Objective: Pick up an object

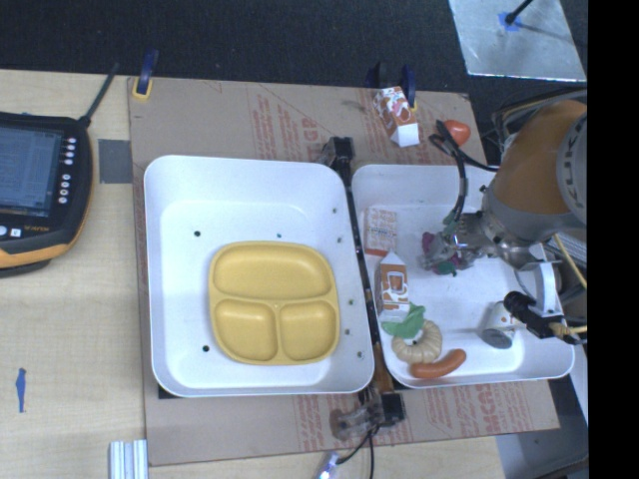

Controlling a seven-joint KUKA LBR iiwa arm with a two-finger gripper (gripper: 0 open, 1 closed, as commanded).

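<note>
My gripper [442,248] hangs low in the upper middle of the right bin [469,183], under the grey arm with its orange band [539,153]. A small dark object with green and pink parts [436,258] lies right at the gripper's tip; whether it is held is hidden. Further left in this bin lie a flat white packet [381,230] and a brown carton [392,287]. Toward the front are a green toy [404,319], a beige ring-shaped pastry [418,340], a sausage [437,365] and a small grey cup [496,327].
The left bin [170,218] holds a yellow divided plate [273,300]. Behind the right bin, on the cardboard, stand a small carton [396,114] and an orange-red item [456,129]. A teach pendant [35,193] lies at the far left.
</note>
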